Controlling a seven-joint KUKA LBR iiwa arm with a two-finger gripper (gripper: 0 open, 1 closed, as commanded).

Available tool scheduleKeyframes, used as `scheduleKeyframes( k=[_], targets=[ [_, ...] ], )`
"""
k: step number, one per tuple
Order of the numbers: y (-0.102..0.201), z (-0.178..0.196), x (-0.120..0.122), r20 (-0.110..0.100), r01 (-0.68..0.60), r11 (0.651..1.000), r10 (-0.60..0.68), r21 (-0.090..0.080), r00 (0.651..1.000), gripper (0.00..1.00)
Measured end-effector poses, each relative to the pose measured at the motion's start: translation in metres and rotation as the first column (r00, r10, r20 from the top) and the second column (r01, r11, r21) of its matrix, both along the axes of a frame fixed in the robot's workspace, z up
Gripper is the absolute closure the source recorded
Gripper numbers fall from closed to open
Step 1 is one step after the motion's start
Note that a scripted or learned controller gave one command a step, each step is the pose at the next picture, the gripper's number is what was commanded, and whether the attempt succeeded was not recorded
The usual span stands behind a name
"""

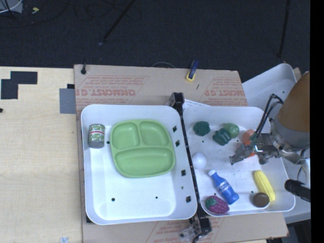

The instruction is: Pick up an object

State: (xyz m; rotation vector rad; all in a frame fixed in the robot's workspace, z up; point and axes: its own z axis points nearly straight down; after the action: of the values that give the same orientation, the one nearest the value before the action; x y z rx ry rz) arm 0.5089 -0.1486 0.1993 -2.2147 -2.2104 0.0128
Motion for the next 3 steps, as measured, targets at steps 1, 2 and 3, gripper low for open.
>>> scheduleKeyframes(
  k=[1, 2, 3],
  targets=[
    [0.0, 0.006, 0.003, 0.013, -0.002, 1.0, 0.002, -0.003, 1.0, 0.0],
    [0.004, -0.052, 0.011, 0.007, -0.003, 1.0, 0.003, 0.0, 1.0, 0.0],
    [0.006, -0.106, 0.01, 0.007, -0.003, 1.0, 0.003, 0.0, 1.0, 0.0]
  ],
)
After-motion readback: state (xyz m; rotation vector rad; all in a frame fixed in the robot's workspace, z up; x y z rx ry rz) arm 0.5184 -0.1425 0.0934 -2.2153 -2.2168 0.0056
